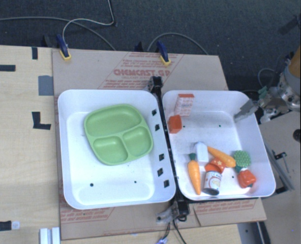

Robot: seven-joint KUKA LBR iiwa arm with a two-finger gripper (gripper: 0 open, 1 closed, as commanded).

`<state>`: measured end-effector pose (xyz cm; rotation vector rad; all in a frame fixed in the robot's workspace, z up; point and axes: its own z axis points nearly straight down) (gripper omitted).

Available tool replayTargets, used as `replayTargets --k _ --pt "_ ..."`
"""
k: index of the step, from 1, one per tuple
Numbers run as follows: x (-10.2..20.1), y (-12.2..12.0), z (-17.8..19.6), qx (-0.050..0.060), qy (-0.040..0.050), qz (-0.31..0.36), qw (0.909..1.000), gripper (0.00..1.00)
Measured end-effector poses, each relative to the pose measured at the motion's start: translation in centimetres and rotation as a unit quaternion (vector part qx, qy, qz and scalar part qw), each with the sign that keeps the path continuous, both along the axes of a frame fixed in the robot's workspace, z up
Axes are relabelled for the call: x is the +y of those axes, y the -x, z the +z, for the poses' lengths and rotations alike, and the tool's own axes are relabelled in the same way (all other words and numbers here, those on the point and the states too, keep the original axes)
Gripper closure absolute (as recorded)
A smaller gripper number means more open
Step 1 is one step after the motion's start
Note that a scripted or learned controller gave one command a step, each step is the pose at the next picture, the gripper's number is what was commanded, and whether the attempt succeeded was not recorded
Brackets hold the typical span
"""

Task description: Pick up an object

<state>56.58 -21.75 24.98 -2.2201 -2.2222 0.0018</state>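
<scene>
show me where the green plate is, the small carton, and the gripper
Green plate (119, 134): camera view, on the ridge between its compartments.
Small carton (183, 104): camera view, on its printed face.
Gripper (248, 109): camera view, on its grey tip over the right bin's edge.

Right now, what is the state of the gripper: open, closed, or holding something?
Gripper: it cannot be told whether open or closed. It is at the right bin's right edge, with no object seen in it.

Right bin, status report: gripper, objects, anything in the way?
Gripper over right bin's far right rim, holding nothing. Carrot, bottle piled near front. Nothing blocking.
</scene>
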Motion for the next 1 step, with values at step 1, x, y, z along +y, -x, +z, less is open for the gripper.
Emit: replayTargets --k 1 --pt "3.89 1.72 -13.21 -0.004 0.0009 0.0 1.0 0.0"
